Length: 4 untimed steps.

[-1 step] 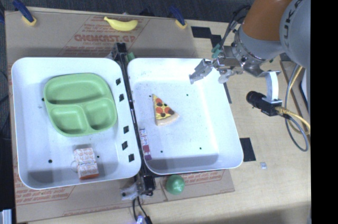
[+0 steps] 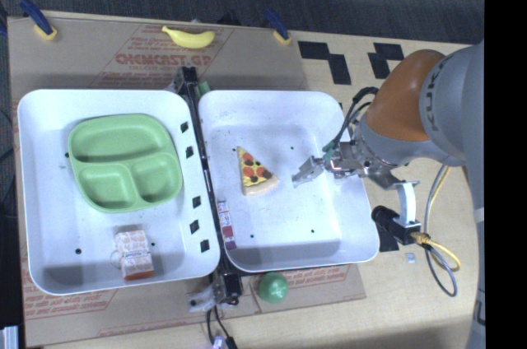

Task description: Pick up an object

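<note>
The camera view gives us the tool (image 2: 306, 172) low inside the right bin (image 2: 329, 248), just right of the pizza slice (image 2: 255, 171) and apart from it; whether it is open or closed we cannot tell, and we see nothing in its grasp. In the left bin (image 2: 33, 199) we see a green divided tray (image 2: 125, 160) with a small wrapped packet (image 2: 133, 253) near the front wall. On the worktop (image 2: 354, 51) we spot a banana (image 2: 188, 36) behind the bins and a green ball (image 2: 272, 286) in front of the right one.
</note>
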### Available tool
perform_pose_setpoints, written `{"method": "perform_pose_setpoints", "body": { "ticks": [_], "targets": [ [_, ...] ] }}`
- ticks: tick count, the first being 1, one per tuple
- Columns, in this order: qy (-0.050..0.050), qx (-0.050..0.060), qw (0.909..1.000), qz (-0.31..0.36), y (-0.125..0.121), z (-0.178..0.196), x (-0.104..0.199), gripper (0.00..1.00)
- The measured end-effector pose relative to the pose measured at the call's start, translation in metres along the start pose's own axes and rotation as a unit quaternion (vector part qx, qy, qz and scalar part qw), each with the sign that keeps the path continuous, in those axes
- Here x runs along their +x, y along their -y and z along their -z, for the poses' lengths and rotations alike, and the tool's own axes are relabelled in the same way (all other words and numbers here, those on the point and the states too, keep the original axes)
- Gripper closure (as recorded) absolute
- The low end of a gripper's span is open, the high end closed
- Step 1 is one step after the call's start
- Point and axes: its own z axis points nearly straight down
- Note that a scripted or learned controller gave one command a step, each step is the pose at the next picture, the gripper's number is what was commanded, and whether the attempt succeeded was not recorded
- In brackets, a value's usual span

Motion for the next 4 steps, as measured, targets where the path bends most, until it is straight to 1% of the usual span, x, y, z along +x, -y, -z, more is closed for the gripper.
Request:
{"method": "perform_pose_setpoints", "body": {
  "ticks": [1,2,3,4],
  "targets": [
    [0.001,-0.002,1.0000,0.001,-0.030,-0.041,0.000,0.00],
    [0.000,-0.002,1.0000,0.001,0.035,-0.027,0.007,0.00],
    [0.000,-0.002,1.0000,0.001,0.017,-0.039,0.001,0.00],
    [0.000,-0.002,1.0000,0.001,-0.024,-0.046,0.001,0.00]
  ]
}}
